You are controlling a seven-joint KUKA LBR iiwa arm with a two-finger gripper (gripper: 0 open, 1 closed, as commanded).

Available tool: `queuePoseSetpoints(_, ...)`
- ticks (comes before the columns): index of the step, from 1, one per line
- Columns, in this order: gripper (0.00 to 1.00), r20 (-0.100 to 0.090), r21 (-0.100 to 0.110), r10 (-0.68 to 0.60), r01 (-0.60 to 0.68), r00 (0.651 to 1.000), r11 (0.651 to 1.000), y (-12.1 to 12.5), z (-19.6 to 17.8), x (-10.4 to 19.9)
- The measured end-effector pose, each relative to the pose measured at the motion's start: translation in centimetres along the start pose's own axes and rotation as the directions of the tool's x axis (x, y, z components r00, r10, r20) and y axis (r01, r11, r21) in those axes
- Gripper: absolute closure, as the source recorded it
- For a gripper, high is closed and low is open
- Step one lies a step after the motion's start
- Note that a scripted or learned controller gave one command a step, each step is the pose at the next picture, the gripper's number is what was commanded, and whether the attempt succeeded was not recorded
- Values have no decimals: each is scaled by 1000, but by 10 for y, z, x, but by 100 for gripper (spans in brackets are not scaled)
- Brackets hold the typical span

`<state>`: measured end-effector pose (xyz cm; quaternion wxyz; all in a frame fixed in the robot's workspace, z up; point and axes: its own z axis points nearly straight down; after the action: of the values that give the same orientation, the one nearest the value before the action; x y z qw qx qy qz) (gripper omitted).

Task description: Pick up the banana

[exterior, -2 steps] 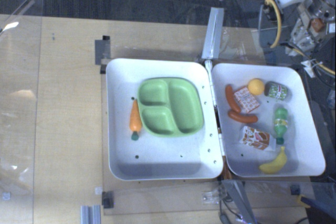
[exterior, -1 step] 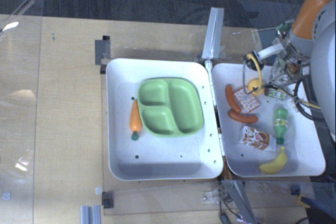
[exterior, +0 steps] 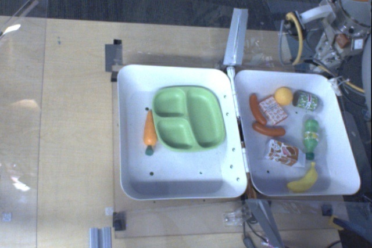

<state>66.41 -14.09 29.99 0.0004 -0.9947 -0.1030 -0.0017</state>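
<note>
The yellow banana [exterior: 304,180] lies near the front right corner of the right bin [exterior: 349,177], curved and resting on the bin floor. My gripper [exterior: 332,48] hangs at the top right, beyond the far edge of the right bin and well away from the banana, among cables and wrist parts. Nothing shows between it and the banana but the other items in the bin.
The right bin also holds two sausages [exterior: 267,129], a small carton [exterior: 272,110], a yellow ball [exterior: 283,96], a can [exterior: 306,101], a green bottle [exterior: 311,136] and another carton [exterior: 283,153] just left of the banana. In the left bin are a green divided plate [exterior: 189,117] and a carrot [exterior: 150,129].
</note>
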Motion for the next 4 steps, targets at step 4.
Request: queuePoseSetpoints(4, 100, 4, 2, -260, 260, 966, 966, 34, 131, -13)
